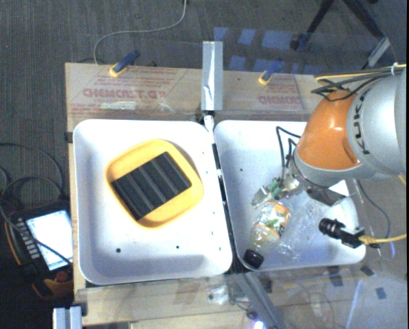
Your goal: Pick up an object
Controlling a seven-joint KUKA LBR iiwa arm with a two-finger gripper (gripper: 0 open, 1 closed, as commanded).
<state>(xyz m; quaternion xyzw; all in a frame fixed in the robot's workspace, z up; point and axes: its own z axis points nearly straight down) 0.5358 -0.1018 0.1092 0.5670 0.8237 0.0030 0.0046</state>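
A: Report arm position.

B: The arm [358, 132] reaches in from the right and sits over the right bin [242, 157]. Its orange band covers the wrist.

A: Gripper condition?

B: The gripper [286, 184] is low over the bin's middle; whether it is released or clenched cannot be determined.

A: Object location?

B: A clear plastic bottle [273, 221] with a black cap lies in the right bin, just beside the gripper. The left bin [94, 252] holds a yellow tray with a black ribbed insert [154, 182].
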